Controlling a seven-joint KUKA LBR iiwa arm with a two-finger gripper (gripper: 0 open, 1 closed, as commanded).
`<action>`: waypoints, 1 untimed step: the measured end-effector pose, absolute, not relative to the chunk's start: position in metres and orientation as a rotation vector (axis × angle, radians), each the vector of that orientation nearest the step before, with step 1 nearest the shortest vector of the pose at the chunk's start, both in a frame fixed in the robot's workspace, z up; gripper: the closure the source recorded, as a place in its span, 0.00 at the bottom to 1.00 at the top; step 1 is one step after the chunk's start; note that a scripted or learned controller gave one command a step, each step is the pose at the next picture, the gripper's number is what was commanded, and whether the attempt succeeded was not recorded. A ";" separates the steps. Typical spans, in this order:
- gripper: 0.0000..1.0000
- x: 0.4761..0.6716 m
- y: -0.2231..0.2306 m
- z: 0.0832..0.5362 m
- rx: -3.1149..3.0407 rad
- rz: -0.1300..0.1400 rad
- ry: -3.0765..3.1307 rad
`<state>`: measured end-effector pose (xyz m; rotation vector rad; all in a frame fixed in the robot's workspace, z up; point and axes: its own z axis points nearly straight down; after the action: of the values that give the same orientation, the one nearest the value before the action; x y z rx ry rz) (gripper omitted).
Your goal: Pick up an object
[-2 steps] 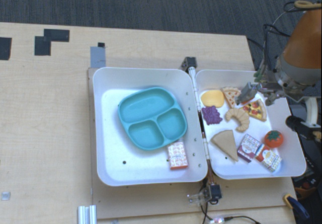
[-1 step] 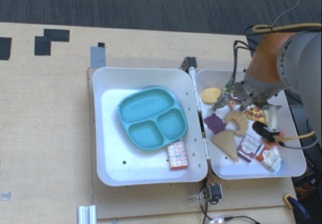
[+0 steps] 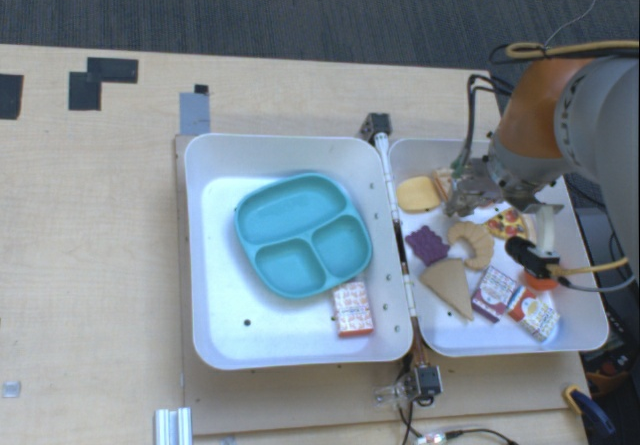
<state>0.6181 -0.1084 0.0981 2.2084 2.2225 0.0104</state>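
Grey gripper [image 3: 466, 199] over cluttered right bin [image 3: 590, 333]

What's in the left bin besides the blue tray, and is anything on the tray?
The left bin holds the blue tray and a small patterned packet by its corner. The tray's three compartments look bare. Anything beneath the tray is hidden.

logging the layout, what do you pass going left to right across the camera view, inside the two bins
blue divided plate → small red-and-white packet → purple piece → tan wedge → dark red packet → white carton
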 end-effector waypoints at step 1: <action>0.00 0.618 -0.108 0.098 2.208 0.011 2.222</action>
<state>0.6182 -0.1083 0.0981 2.2082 2.2225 0.0106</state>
